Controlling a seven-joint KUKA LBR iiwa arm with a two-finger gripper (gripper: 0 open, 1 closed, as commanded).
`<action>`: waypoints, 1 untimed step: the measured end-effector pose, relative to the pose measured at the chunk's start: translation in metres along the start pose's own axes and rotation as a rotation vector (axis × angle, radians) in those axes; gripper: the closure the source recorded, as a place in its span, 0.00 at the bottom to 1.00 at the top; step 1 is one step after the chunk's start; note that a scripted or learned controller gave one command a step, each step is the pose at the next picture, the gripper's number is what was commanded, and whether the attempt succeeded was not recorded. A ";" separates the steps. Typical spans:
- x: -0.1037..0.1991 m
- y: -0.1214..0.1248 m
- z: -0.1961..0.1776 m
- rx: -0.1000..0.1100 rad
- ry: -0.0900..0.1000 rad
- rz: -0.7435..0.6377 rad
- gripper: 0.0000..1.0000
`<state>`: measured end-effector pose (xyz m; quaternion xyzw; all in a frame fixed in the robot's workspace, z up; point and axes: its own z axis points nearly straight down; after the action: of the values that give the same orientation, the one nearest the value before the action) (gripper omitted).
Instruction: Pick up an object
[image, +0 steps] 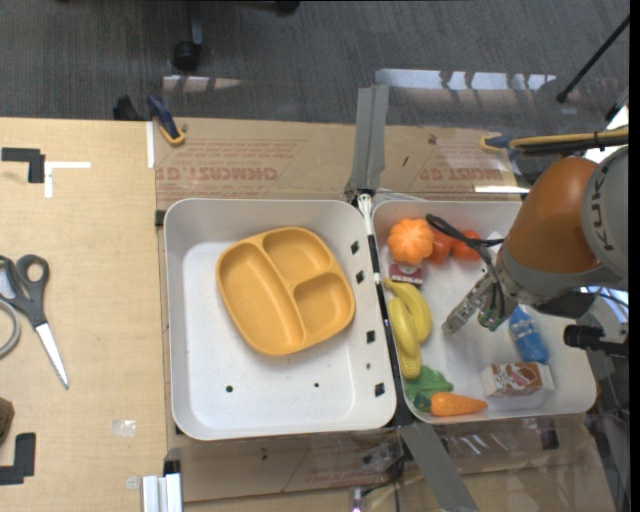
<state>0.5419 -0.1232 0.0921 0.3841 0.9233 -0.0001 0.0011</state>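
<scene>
Plywood bench (80, 300) carries two white bins side by side. Nearest in the right bin (570, 400) lie a carrot (458, 405) on a green piece (430, 382), and a small carton (518, 379). Just above them, the gripper (472, 313) hangs over bare floor beside the bananas (408, 320), fingers slightly parted, holding nothing. An orange fruit (410, 240) sits farther back. Scissors (38, 310) lie at left, and the left bin (190, 400) holds a yellow divided plate (285, 288).

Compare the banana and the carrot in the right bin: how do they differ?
The banana is yellow and curved; the carrot is orange and straight. The banana runs along the bin's left wall; the carrot lies across its near edge. The banana looks longer. Both lie flat, apart from the gripper.
</scene>
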 end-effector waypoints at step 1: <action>0.017 0.005 0.001 0.003 0.003 0.310 1.00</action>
<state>0.5333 -0.1073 0.0911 0.5222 0.8528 -0.0008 -0.0007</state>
